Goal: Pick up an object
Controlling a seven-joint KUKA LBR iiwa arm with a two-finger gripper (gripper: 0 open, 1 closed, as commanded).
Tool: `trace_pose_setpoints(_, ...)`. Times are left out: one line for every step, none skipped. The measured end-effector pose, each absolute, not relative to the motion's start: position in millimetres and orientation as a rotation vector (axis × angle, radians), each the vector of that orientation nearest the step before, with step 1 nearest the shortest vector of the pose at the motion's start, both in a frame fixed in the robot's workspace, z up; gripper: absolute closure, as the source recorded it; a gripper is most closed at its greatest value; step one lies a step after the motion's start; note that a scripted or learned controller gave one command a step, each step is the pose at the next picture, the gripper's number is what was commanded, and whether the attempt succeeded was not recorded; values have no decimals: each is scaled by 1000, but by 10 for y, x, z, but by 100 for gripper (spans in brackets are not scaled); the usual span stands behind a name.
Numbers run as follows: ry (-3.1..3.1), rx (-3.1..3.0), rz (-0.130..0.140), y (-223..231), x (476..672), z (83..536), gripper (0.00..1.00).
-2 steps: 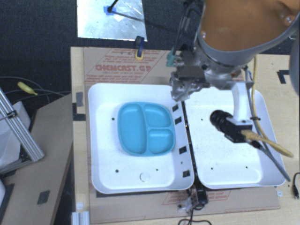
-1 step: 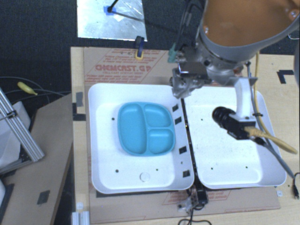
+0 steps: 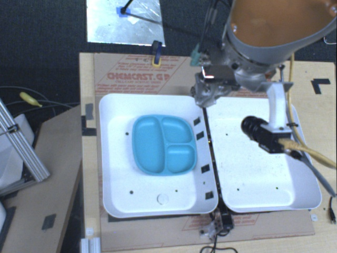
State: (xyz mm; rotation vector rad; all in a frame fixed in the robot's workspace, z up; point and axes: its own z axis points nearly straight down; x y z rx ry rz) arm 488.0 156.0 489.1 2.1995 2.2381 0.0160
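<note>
A: Any writing to read?

B: Yes. On the brown cardboard sheet [image 3: 131, 73] under the bins, red print beyond the left bin reads roughly "CHEMCAST GP"; the smaller lines around it are too blurred to make out. More red print peeks out at the near edge below the bins, unreadable.

A: Start near, then. What lies closest?

B: A tangle of black clips and wires [image 3: 218, 225] at the near edge, between the two bins. Then the left bin [image 3: 113, 141], which holds the blue divided plate [image 3: 163, 144]. A small white disc [image 3: 162, 198] lies at the plate's 6 o'clock, near the bin's front wall.

A: How does the plate look?

B: Light blue, rounded-square, lying flat and face up, with three compartments: one long one on the left side, two smaller ones stacked on the right. It sits about mid-bin.

A: And the gripper?

B: The gripper [image 3: 204, 95] hangs at the far end of the ridge where the bins meet. The plate lies at its 7 o'clock, well apart from it. I cannot tell whether its jaws are spread or closed; they are a grey blur.

A: The right bin?

B: The right bin [image 3: 253, 194] has a black cylindrical part [image 3: 260, 133] on a white bracket over it, with a yellowish hose [image 3: 310, 154] trailing to 3 o'clock.

A: Farthest back?

B: A shiny metal sheet [image 3: 126, 12] on dark floor at 12 o'clock.
</note>
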Motion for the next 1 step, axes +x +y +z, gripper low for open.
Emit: trace_pose_setpoints(2242, 2193, 20, 1560, 4885, 5001, 100)
